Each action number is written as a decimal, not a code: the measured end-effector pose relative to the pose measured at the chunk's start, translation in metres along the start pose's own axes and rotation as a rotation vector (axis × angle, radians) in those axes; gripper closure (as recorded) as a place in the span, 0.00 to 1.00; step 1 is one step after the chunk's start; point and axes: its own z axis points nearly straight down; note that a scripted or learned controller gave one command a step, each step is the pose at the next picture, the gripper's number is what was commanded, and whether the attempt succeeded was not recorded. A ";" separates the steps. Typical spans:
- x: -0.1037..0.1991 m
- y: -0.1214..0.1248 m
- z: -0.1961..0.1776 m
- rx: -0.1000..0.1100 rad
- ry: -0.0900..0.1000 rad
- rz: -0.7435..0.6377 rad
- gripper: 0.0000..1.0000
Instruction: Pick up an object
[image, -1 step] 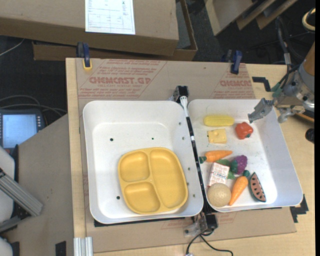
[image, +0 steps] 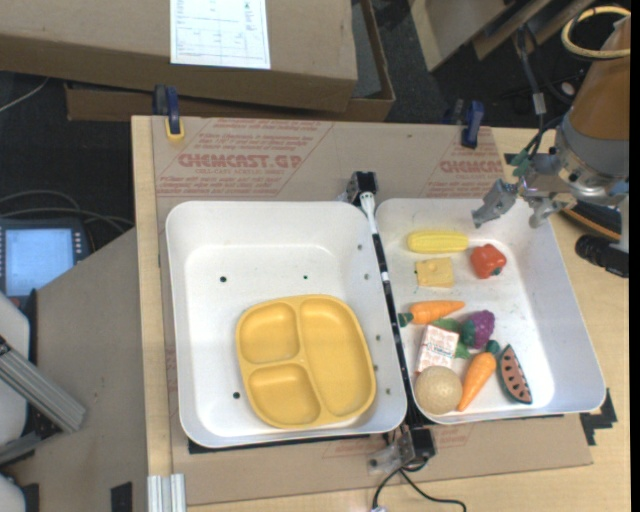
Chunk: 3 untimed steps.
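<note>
The robot's gripper (image: 517, 200) hangs with fingers spread and empty, just above the red pepper (image: 487, 260). Reaching step; next it likely must lower and close.

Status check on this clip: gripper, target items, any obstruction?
Gripper above right bin's far edge, jaws apart, nothing held. Red pepper and corn nearest, untouched. Nothing in the way.

The protective sheet (image: 300, 150) under the two bins carries red print reading "CHEMCAST G.P", with a smaller line beneath it too fine to read. The same red print appears partly at the sheet's right side, near the blue clamp (image: 471, 123). A white paper (image: 220, 30) on the cardboard box (image: 120, 40) bears printed lines, illegible.
</note>
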 end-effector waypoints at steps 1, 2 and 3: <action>-0.020 0.002 0.143 0.005 0.002 0.006 0.00; -0.020 0.005 0.126 -0.003 0.000 0.004 1.00; 0.068 -0.030 0.091 0.005 0.007 -0.004 1.00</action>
